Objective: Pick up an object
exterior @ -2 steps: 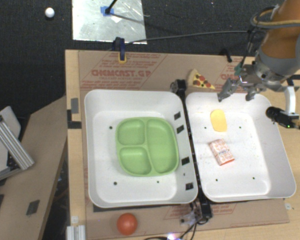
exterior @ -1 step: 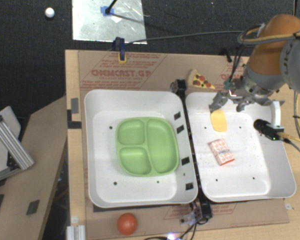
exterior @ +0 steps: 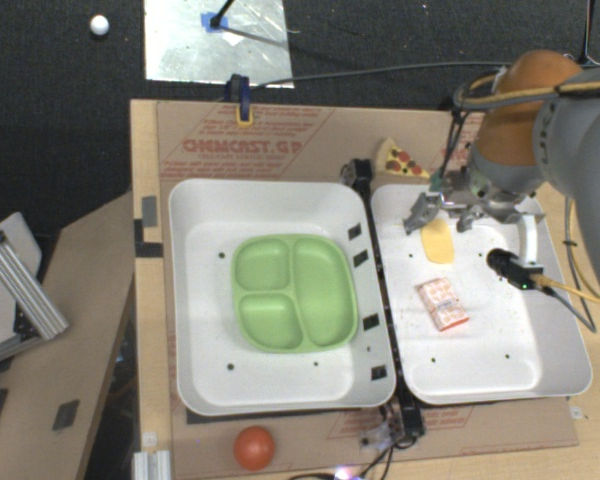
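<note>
**Gripper poised over yellow piece**

The gripper point(exterior: 442, 213) hung in the right bin point(exterior: 555, 368), fingers spread, nothing between them. The yellow piece point(exterior: 438, 241) lay just below. A good grasp needed centring over it before descending and closing.

The brown bench point(exterior: 280, 138) holds two white bins side by side, the left bin point(exterior: 195, 298) and the right bin point(exterior: 560, 358), a red ball point(exterior: 254, 447) by its front edge and a pizza slice toy point(exterior: 400, 160) at the back.
</note>
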`<state>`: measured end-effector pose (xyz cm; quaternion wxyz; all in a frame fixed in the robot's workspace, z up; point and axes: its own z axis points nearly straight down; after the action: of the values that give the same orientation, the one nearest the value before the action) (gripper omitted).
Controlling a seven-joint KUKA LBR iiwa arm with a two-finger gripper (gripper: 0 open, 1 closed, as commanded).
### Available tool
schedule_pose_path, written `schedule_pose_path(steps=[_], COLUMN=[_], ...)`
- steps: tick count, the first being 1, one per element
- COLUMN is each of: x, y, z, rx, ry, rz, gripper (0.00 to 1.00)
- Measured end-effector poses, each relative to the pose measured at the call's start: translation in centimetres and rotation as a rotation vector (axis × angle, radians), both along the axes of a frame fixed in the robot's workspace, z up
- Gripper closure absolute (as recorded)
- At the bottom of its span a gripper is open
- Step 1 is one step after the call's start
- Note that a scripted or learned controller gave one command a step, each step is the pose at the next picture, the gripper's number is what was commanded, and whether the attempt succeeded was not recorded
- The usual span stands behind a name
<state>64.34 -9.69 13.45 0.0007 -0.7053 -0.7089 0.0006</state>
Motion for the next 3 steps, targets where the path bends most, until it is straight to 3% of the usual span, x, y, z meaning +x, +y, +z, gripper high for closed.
schedule_pose_path(steps=[1, 2, 3], x=[0.0, 0.2, 0.6], y=[0.1, 0.0, 0.5], z=[-5.2, -3.8, 2.6], rx=[0.0, 0.0, -0.001], ry=[0.0, -0.007, -0.011], rz=[-0.002, -0.001, 0.0], gripper=[0.0, 1.0, 1.0])
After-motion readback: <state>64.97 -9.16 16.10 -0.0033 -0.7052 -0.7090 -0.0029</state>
